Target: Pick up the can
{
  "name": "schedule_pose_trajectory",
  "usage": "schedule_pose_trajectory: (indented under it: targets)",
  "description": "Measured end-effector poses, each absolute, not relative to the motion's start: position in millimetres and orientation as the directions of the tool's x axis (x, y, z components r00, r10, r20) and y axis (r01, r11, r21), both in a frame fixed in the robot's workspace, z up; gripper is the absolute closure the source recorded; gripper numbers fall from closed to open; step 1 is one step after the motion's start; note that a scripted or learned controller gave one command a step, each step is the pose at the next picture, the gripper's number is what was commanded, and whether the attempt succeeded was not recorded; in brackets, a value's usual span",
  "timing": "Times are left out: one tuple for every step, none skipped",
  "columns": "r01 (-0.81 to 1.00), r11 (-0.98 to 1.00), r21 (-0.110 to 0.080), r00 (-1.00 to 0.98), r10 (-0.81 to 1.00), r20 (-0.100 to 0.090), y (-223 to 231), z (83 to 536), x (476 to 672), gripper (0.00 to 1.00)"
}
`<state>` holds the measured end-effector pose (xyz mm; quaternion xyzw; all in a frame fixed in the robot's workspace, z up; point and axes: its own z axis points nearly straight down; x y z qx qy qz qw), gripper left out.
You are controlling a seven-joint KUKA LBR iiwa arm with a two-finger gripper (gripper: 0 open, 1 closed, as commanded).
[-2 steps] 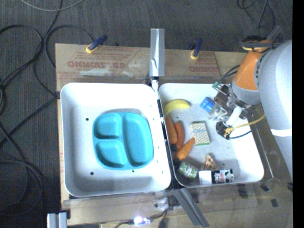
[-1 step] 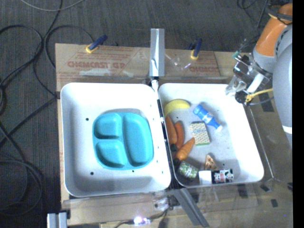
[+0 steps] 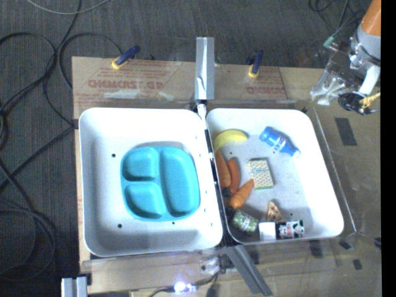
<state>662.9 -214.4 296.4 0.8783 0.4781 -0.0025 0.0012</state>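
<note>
A small green can (image 3: 245, 221) lies on its side at the front of the right bin (image 3: 322, 184), between an orange carrot (image 3: 241, 193) and a white-and-black carton (image 3: 282, 229). My gripper (image 3: 339, 93) hangs outside the bin, above the bench past the bin's back right corner. It is well away from the can, and nothing shows in it. The arm's orange band (image 3: 373, 12) is at the top right edge.
The right bin also holds a blue bottle (image 3: 278, 141), a yellow fruit (image 3: 230, 137), a second carrot (image 3: 225, 171), a checkered block (image 3: 260, 173) and a small brown piece (image 3: 273, 210). In the left bin (image 3: 99, 166) lies a blue divided plate (image 3: 161, 181).
</note>
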Motion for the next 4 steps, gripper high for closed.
schedule_pose_trajectory:
  targets:
    - [0.634, -0.773, -0.003, 0.773, 0.634, -0.004, -212.5, 241.7, 636.1, 1.0]
    - [0.897, -0.441, -0.001, 0.441, 0.897, -0.004, -219.4, 283.0, 636.8, 1.0]
    - [0.979, -0.204, -0.002, 0.204, 0.979, 0.0, -106.8, 309.1, 645.9, 1.0]
    - [0.974, 0.228, 0.0, -0.228, 0.974, -0.001, -108.1, 298.9, 668.7, 1.0]
